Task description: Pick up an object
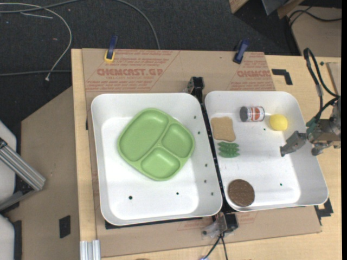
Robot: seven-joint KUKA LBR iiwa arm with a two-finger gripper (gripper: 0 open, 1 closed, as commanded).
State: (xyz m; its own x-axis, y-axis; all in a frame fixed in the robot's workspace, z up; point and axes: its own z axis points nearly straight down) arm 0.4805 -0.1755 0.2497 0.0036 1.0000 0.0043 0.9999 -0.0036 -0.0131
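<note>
The right bin holds several small objects. A small red-and-white can lies on its side at the back, with a yellow ball just right of it. A tan square slab sits near the bin's left wall, and a green leafy piece lies just in front of it. A brown round disc rests at the front left corner. My gripper hovers over the bin's right side, in front of the yellow ball. It is open with nothing between its fingers.
The left bin carries a green divided plate in its middle. A black clamp sits at the back between the bins. Cables hang at the right near the arm.
</note>
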